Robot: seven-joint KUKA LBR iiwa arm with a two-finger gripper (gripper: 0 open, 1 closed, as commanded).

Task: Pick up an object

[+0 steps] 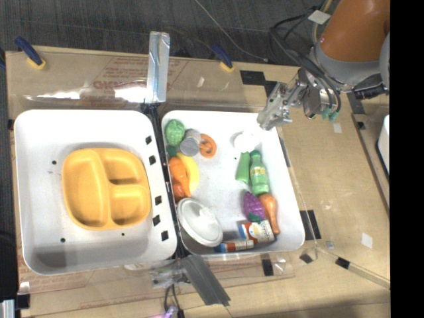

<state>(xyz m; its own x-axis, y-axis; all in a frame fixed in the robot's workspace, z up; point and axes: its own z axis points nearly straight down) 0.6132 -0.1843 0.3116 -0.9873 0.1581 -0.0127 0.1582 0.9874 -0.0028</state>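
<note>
The right bin (218, 177) holds several toy items: a green lettuce (175, 132), a grey can (190, 143), an orange ring (207, 146), a yellow and orange piece (181, 172), a green bottle (257, 172), purple grapes (253, 205), a carrot (270, 211), a white lidded pot (199, 222) and a small labelled can (256, 232). My gripper (273, 114) hangs over the bin's far right corner, above the rim, with nothing between its fingers that I can see. It is apart from all the items.
The left bin (40, 131) holds a yellow divided tray (106, 187). A silver taped post (158, 65) stands at the back between the bins. Cables and the arm's wrist (318, 95) crowd the upper right. Bare bench lies to the right of the bins.
</note>
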